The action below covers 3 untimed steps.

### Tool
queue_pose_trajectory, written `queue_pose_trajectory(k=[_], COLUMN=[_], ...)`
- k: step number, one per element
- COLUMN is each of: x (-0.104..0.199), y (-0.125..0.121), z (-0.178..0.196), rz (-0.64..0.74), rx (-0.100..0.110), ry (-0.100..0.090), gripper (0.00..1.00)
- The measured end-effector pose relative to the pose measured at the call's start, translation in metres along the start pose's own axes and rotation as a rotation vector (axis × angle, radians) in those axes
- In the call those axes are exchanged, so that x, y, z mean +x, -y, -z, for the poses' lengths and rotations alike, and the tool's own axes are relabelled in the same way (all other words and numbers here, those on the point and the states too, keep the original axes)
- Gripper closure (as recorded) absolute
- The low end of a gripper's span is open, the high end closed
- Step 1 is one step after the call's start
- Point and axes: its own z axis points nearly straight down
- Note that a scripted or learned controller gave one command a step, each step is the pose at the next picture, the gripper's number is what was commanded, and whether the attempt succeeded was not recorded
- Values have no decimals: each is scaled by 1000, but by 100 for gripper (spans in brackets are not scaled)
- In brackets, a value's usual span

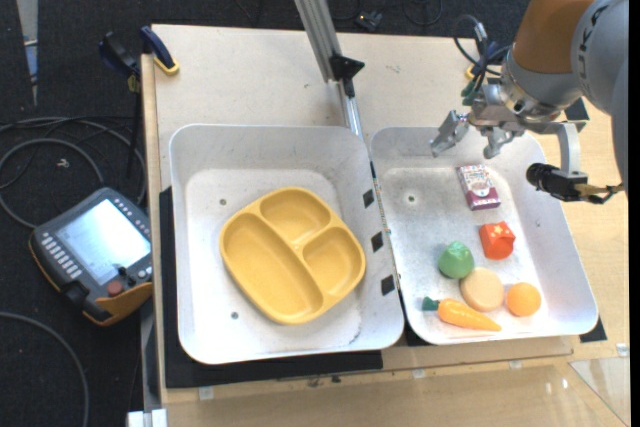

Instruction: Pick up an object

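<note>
Two metal fingers (447, 133) of the hand (468, 139) stand spread wide apart with nothing between them, hanging over the far end of the right bin (560, 245). Just below the hand, nearer the camera, lies a small pink-and-white box (478, 186) on the bin floor — apart from the fingers, not touched by them. Farther toward the near edge sits a red block (497, 239), then a green round piece (456, 260), a pale tan round piece (482, 290) and an orange ball (523, 299) close together, with a toy carrot (463, 315) lying along the near side beside the tan piece. The grey arm (570, 25) with its orange band reaches in from the right above the bin. The left bin (200, 165) holds a yellow divided plate (292, 254) — three compartments, lying flat near its middle. Both bins rest side by side on the pale worktop (250, 75). A teach pendant (95, 255) lies on the floor to the left.
</note>
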Motion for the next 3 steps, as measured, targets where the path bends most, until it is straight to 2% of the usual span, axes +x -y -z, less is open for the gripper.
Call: queue_pose_trajectory(k=[1, 2, 3], x=[0, -4, -3], y=[0, 6, 7], z=[0, -62, -104], rz=[0, -4, -3], rx=[0, 6, 4], ry=[0, -1, -1], gripper=[0, 0, 0])
